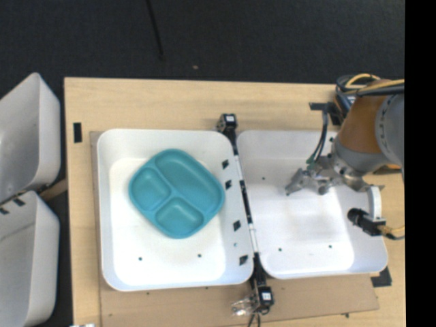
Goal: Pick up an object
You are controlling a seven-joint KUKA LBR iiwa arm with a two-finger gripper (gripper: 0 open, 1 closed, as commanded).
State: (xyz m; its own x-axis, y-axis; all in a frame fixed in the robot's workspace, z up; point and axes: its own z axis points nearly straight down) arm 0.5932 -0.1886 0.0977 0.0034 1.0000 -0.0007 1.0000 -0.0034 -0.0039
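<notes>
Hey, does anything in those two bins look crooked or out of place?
Only slightly: the teal plate lies turned at an angle to the left bin. The claw is over the right bin, away from it.

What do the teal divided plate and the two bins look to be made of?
Teal divided plate: likely moulded plastic, one even colour, soft sheen, rounded compartments. Left bin and right bin: probably white plastic, smooth matte walls with rounded corners; painted metal can't be excluded.
</notes>
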